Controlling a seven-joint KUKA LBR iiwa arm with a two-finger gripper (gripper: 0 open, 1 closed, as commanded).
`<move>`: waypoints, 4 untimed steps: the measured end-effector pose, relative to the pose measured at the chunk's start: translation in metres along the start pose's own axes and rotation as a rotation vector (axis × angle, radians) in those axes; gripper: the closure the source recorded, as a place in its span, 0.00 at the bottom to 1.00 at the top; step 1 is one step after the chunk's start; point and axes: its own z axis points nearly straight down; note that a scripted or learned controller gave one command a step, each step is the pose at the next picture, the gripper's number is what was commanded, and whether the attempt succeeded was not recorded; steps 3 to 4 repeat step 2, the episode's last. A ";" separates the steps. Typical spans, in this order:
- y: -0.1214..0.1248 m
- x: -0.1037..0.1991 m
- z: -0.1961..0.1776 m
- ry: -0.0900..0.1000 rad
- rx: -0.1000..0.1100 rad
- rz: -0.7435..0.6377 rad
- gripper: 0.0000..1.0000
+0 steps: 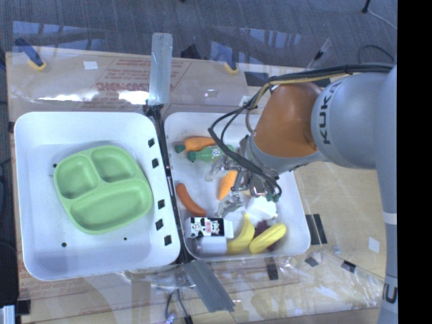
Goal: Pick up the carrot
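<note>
Hovering low in the right bin [297, 181], tool [237, 189] sits at the small carrot [227, 183], which looks pinched between its fingers, tilted, not clearly lifted. Judged: grasp under way, lift pending. Wrist hides finger detail; a second orange piece [198, 143] lies near the bin's top.

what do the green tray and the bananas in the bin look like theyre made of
The green tray looks like moulded plastic: one even light green, rounded dividers between three compartments, a soft matt surface. The bananas look like toy plastic too: smooth, uniform yellow with a slight shine and no brown marks, though real fruit cannot be ruled out. The right bin holding them appears to be white plastic.
</note>
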 end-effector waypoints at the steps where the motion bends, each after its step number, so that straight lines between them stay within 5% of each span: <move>1: 0.002 -0.004 -0.015 -0.010 0.003 -0.011 1.00; 2: 0.038 -0.008 -0.065 -0.012 0.001 0.306 1.00; 4: 0.038 -0.008 -0.065 -0.012 0.001 0.306 1.00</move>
